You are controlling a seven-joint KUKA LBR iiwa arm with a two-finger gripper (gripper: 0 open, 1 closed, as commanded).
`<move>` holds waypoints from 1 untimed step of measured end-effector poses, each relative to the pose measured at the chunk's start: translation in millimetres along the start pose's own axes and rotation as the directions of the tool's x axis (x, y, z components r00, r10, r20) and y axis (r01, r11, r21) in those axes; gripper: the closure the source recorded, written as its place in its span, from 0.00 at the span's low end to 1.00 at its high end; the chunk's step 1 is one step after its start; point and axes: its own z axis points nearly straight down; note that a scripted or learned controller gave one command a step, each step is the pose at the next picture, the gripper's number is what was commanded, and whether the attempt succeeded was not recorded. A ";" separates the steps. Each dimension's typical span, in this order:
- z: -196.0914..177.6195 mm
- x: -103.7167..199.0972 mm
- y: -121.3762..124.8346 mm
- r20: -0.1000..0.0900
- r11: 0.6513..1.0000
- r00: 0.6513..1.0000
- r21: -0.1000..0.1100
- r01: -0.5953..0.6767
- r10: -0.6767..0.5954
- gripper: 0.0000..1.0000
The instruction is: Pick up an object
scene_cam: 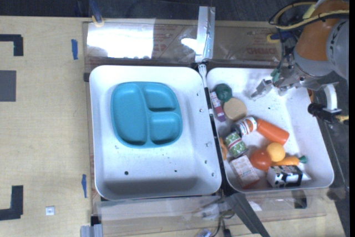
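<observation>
Two white bins side by side. Left bin has a blue divided tray sitting flat in its upper half. Right bin carries the clutter, bunched along its left and lower part: dark green round item at top, tan round item just below it, small bottle with red cap, orange carrot-like piece, yellow ball, red round piece, black-and-white cow-print item near the bottom rim. Gripper is over the right bin's upper area, near its back wall, apart from the pile, nothing in it. Jaw opening: cannot tell, too small and blurred. Arm enters from the right, orange band visible.
</observation>
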 end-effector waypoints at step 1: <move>-53.5 57.9 -61.0 -0.012 0.954 0.954 0.010 0.300 -0.300 0.00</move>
